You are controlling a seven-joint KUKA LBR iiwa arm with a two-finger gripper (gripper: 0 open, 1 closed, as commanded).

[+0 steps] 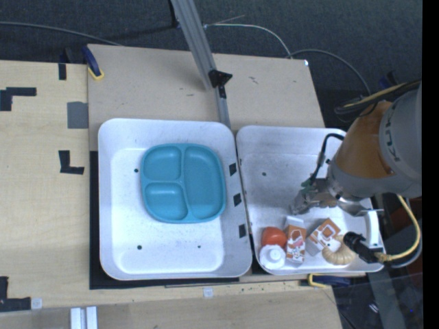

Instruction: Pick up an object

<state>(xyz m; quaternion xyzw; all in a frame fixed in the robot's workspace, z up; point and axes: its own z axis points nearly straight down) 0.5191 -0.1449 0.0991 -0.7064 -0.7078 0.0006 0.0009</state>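
Counting one blue tray (184, 183), roughly five small items (297, 242); jaws' state I cannot tell.

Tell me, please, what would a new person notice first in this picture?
First, the blue divided plate, lying alone in the left bin. Next, the grey and orange arm over the right bin, with its gripper low above a cluster of small items at the near edge, including a red ball and a croissant.
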